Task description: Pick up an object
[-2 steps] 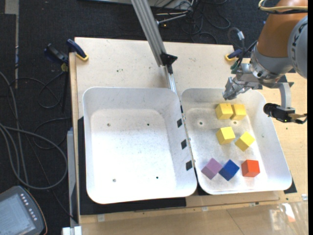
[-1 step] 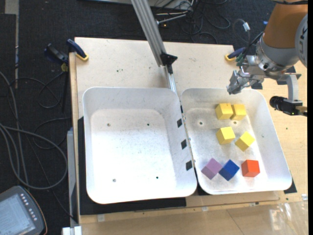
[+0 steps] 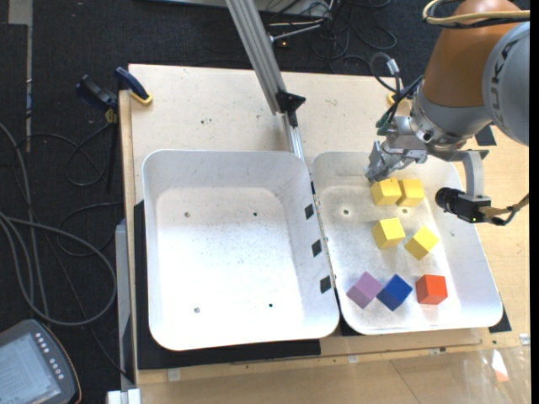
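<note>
Two white bins sat side by side; the left bin point(image 3: 223, 242) was white with fine dark speckles, the right bin point(image 3: 472, 301) plain white with black marks along its left rim. In the right bin, four yellow cubes lay toward the upper middle: two together point(image 3: 387, 192) point(image 3: 412, 191), one below them point(image 3: 389, 231), and another lower right point(image 3: 422, 242). Along the lower part were a pale purple cube point(image 3: 365, 289), a blue cube point(image 3: 394, 292) and an orange-red cube point(image 3: 431, 289). The tabletop point(image 3: 210, 112) was pale beige with small dark flecks. At upper right, the arm point(image 3: 472, 66) was grey with an orange band, and its hand point(image 3: 383, 162) was metallic grey. The floor point(image 3: 59, 183) at left was black, crossed by dark cables.
</note>
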You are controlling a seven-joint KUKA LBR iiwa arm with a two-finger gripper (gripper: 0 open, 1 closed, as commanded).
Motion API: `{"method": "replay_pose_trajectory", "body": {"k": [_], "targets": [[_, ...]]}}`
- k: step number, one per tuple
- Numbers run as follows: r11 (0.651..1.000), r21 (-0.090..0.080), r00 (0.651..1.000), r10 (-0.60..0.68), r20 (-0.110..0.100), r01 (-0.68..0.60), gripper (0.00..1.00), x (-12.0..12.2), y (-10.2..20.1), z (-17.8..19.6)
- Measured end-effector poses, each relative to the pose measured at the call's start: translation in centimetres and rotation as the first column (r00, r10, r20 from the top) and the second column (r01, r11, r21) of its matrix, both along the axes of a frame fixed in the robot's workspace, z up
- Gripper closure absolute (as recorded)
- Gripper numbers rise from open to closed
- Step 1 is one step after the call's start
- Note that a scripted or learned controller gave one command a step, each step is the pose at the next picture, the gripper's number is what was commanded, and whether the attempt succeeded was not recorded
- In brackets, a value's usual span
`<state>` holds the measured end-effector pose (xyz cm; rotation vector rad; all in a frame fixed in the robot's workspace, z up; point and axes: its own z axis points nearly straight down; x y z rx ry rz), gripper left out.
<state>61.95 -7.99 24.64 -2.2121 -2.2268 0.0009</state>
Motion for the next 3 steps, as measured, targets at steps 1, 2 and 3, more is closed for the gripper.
{"method": "replay_pose_trajectory", "body": {"k": [1,2,3], "targets": [[1.0,0.001,1.0,0.001,0.001,-0.001,1.0,-2.0,5.1,0.6],[1.0,0.0,1.0,0.0,0.0,0.0,1.0,-4.2,8.9,-0.3],[1.0,0.0,1.0,0.001,0.0,-0.001,1.0,-7.9,13.8,-0.9]]}}
